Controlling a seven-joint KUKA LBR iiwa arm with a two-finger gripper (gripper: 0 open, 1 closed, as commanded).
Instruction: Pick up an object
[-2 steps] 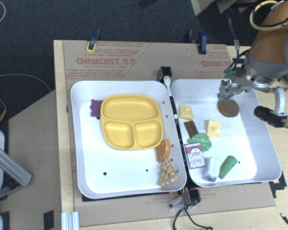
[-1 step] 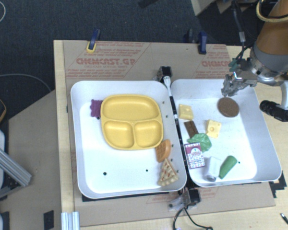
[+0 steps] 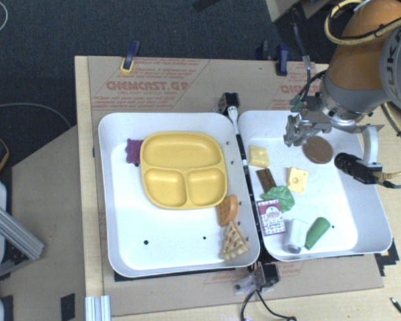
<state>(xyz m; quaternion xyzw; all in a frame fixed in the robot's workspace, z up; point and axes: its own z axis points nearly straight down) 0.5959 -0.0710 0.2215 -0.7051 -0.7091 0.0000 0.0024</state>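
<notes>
My gripper point(image 3: 295, 134) hangs over the right bin point(image 3: 367, 209), can't tell its state. That bin's got a brown disc point(image 3: 318, 150) beside me, cheese pieces point(image 3: 258, 156), chocolate bar point(image 3: 266, 178), green pepper point(image 3: 317, 233), small carton point(image 3: 272, 218). Left bin point(image 3: 120, 199) holds a yellow divided plate point(image 3: 184, 168), purple thing point(image 3: 133, 151), waffle point(image 3: 234, 241).

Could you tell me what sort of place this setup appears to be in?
Probably a robotics lab bench for grasping trials: two white bins of toy food, a yellow divided tray, and the gripper above them.
</notes>
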